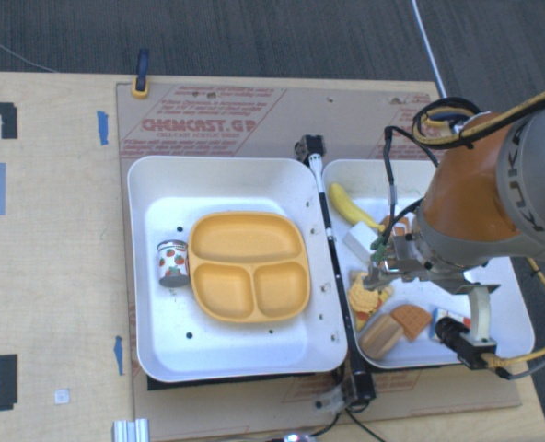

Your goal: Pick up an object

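Note:
My gripper [380,274] hangs low in the right bin [516,325], at its left side, directly over a yellow crinkled piece [365,296]. I see nothing clearly held by it. A yellow banana [350,206] lies at the back of that bin, with a white block [358,244] just in front of it. Toward the front lie an orange-brown slice [411,320] and a tan chunk [378,336]. The arm's body hides the middle and right of this bin.
The left bin [145,247] holds an orange divided plate [249,265] and a small patterned can [172,263] beside the plate's left edge. A black ridge [328,238] separates the two bins, close to my gripper.

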You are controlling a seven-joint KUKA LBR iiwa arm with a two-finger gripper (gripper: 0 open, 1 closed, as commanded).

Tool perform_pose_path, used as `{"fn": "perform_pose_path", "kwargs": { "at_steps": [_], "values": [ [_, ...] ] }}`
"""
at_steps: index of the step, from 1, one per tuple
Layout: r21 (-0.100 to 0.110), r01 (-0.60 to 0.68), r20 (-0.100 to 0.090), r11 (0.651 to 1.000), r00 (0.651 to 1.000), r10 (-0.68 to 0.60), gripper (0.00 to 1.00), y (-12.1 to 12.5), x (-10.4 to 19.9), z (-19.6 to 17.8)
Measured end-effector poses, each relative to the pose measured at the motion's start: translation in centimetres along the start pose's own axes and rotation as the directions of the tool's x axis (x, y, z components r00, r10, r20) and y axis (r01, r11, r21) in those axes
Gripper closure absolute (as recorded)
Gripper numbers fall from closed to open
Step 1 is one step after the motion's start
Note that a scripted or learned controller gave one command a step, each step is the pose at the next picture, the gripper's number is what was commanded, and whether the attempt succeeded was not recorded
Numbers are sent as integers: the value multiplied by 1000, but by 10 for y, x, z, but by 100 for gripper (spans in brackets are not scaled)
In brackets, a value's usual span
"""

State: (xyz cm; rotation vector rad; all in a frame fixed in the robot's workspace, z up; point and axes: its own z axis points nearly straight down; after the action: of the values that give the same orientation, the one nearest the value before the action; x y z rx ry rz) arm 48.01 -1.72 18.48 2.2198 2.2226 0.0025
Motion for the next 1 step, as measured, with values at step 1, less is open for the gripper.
{"fn": "perform_pose_path", "kwargs": {
  "at_steps": [1],
  "values": [
    [2, -2, 1, 1000, 1000, 2, 100, 1, -78, 16]
  ]
}}
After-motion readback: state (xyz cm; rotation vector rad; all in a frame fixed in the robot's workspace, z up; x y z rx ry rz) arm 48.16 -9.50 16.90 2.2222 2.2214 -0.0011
